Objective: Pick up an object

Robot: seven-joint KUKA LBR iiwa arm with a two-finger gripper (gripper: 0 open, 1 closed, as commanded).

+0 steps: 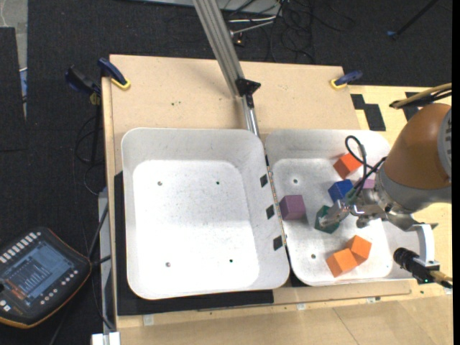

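Right bin (302,165) reached into from 3 o'clock, fingers (336,214) lowered onto green object (327,220) (grip cannot be told), purple block (292,207) at 9 o'clock, blue block (340,190) just beside at 12.

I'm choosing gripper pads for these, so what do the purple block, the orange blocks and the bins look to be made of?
The purple block and the orange blocks look like matte foam or painted wood: flat, even colour with no glare and crisp edges. I can't tell which. The bins look like thin moulded white plastic, with rounded corners, a raised rim and a slight sheen, speckled with dark marks.
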